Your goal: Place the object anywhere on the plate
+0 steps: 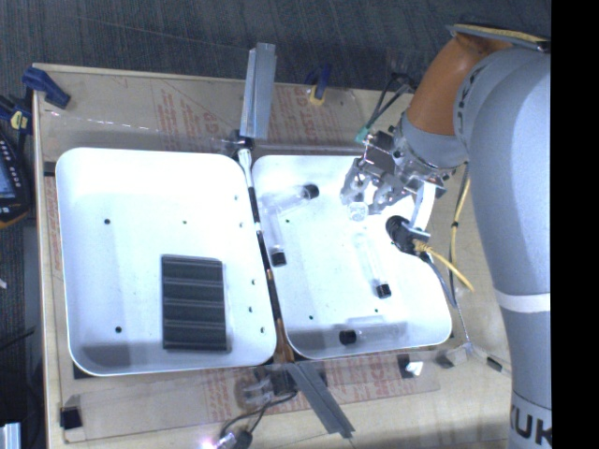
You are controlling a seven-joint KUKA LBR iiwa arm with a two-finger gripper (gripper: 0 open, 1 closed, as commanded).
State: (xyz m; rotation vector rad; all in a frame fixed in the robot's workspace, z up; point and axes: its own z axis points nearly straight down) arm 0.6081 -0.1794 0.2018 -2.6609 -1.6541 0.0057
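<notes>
The plate (194,302) is a dark, ridged rectangle lying flat in the left bin (84,185), toward its front. Several clear objects with black ends lie in the right bin (426,330): one near the back left (292,196), one by the left wall (275,253), one right of centre (377,280) and one along the front wall (361,333). My gripper (367,195) hangs over the back right part of the right bin, far from the plate. Whether anything is in its grasp is hidden by glare on the white floor.
A metal divider bar (257,87) rises at the back between the two bins. A black cable part and yellow wires (412,237) hang beside the wrist over the right bin's right edge. Blue clamps (45,87) sit at the bench's back left corner.
</notes>
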